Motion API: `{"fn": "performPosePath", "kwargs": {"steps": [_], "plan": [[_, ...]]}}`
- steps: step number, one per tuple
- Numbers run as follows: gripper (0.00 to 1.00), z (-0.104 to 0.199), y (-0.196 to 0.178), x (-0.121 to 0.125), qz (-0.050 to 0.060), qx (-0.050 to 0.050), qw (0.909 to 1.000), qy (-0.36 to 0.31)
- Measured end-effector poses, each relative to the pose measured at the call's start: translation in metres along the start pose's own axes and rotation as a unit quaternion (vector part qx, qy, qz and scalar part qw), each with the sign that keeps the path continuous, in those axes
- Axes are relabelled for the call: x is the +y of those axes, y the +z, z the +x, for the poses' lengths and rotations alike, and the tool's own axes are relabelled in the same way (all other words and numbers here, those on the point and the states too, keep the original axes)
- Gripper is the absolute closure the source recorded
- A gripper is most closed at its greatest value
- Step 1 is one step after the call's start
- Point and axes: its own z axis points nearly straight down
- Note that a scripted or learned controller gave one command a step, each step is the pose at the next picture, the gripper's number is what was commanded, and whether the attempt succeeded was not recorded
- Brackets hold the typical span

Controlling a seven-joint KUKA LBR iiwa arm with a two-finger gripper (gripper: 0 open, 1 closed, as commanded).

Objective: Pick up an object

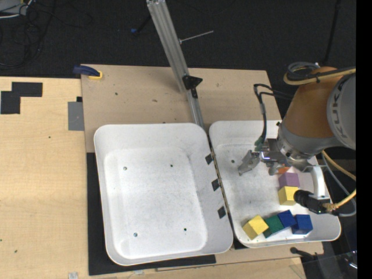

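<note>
The left bin [152, 193] lies bare of objects, so the work sits in the right bin [244, 196]. There the gripper [251, 162] hangs low over open floor, its fingers spread with nothing between them, apparently ready to close on a target. The blocks are crowded toward the bin's right and near corner: a yellow block [254, 226], a green block [273, 225] and two blue blocks [293, 221] touching in a row, with a purple block [289, 179] and another yellow block [287, 195] just beside the wrist. The arm [317, 118] reaches in from the right, partly covering them.
</note>
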Motion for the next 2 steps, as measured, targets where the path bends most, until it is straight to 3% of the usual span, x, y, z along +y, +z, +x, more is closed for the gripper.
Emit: {"fn": "performPosePath", "kwargs": {"steps": [1,2], "plan": [[0.0,-0.003,0.055,-0.011,0.001,0.0,1.0,0.0],[1.0,-0.006,0.043,-0.01,-0.001,0.0,1.0,0.004]]}}
